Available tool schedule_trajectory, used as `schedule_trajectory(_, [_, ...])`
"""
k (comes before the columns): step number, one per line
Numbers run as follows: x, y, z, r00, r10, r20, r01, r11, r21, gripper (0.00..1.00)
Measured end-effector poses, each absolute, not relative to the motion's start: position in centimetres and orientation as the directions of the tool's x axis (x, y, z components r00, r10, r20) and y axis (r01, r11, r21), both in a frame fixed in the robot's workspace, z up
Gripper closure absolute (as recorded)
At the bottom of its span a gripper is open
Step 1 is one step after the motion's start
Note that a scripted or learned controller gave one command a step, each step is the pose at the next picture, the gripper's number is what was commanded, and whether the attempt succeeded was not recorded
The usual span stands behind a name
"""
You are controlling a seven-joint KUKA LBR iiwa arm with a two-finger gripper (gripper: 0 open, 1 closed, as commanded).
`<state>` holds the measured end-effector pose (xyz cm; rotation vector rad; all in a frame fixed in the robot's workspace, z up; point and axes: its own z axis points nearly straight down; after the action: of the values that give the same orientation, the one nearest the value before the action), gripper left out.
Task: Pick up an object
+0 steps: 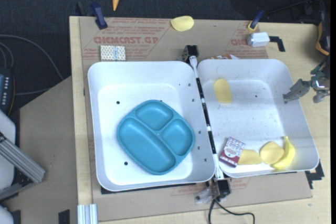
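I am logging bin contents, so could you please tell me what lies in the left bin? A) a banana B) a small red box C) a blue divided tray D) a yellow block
C: the blue tray lies in the left bin, while the banana and red box sit in the right bin.

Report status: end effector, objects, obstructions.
End effector at right bin's edge, holding nothing. Banana, box in near corner. Path clear.
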<state>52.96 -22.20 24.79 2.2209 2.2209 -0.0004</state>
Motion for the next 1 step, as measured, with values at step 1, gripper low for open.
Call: schedule_trajectory(1, [49.40, -15.00, 18.57, -0.002, 1.000, 0.002, 1.000, 0.002, -0.003, 0.00])
